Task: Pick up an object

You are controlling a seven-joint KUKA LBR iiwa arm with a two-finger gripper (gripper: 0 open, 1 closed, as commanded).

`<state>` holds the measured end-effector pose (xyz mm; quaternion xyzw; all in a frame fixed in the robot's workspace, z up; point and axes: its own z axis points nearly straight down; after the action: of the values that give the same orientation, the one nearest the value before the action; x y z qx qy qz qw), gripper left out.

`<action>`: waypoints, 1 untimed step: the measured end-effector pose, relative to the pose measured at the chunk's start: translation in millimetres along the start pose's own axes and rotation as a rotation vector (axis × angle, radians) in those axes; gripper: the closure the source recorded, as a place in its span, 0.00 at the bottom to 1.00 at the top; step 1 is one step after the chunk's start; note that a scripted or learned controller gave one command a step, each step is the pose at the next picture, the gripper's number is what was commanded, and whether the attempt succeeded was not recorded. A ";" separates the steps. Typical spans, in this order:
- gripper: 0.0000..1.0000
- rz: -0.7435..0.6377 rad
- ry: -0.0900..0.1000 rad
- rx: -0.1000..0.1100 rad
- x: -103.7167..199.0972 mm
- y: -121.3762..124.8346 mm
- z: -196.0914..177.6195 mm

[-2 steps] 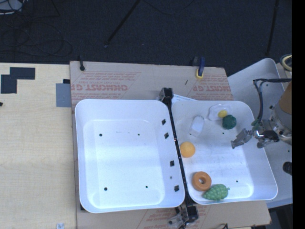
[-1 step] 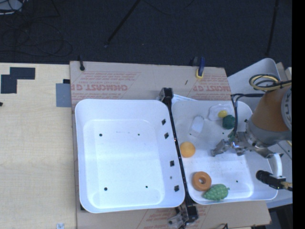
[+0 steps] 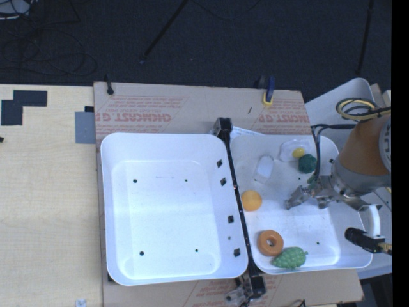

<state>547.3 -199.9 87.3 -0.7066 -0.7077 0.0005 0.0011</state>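
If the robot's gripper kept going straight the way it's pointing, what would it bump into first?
The gripper points left across the right bin. The first thing in that line looks to be the orange ball, near the divider between the bins. Height is hard to judge from above, so it might pass over it.

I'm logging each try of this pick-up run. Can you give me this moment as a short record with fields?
arm: reaches in from the right, gripper low in the right bin
gripper contents: nothing seen between the fingers
right bin items: orange ball, orange ring, green bumpy toy, dark green ball, small yellow object, clear cup
left bin: bare white floor
nearest item to gripper: orange ball
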 end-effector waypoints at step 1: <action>0.00 0.000 0.000 0.000 0.0 0.0 0.0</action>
<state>547.2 -199.9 87.3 -0.7066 -0.7077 0.0005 0.0011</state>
